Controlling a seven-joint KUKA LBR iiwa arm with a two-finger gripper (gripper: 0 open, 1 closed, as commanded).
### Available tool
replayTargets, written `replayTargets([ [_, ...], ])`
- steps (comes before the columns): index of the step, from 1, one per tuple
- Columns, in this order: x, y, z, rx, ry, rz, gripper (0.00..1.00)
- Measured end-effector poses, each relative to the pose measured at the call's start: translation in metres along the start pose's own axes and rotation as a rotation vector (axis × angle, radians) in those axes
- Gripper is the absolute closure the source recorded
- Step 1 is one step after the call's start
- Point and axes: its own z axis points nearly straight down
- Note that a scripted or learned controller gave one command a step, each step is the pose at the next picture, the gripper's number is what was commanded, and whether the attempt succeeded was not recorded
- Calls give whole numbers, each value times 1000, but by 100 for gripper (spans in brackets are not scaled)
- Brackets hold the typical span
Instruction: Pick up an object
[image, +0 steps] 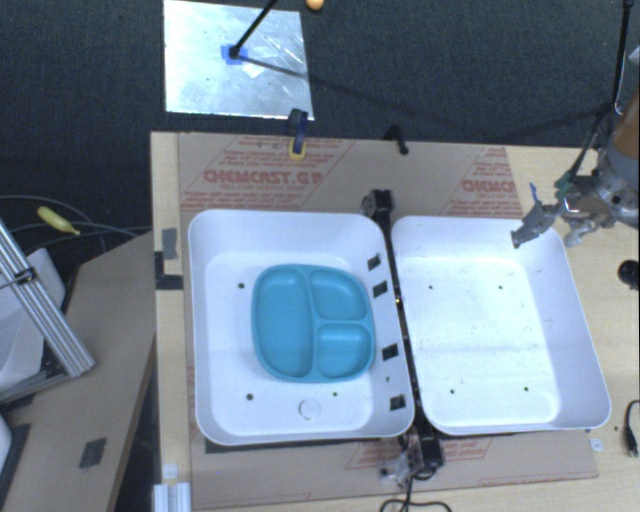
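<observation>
Your blue plate sits in the left bin; the hand hovers at the right bin's far corner.

On the worktop, the left bin holds a blue divided plate, lying flat near its middle with three compartments. Just beside it, the right bin shows bare white floor. At the far right, the hand hangs over that bin's upper right rim, well apart from the plate, fingers spread and pinching nothing.
</observation>
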Motion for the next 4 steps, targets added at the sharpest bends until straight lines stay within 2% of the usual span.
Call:
replayTargets([
  [1,-24,-33,74,7,1,5,0],
  [2,2,-130,94,11,5,4,0],
  [3,1,-123,81,-3,-1,1,100],
  [4,28,-79,174,1,1,-5,100],
])
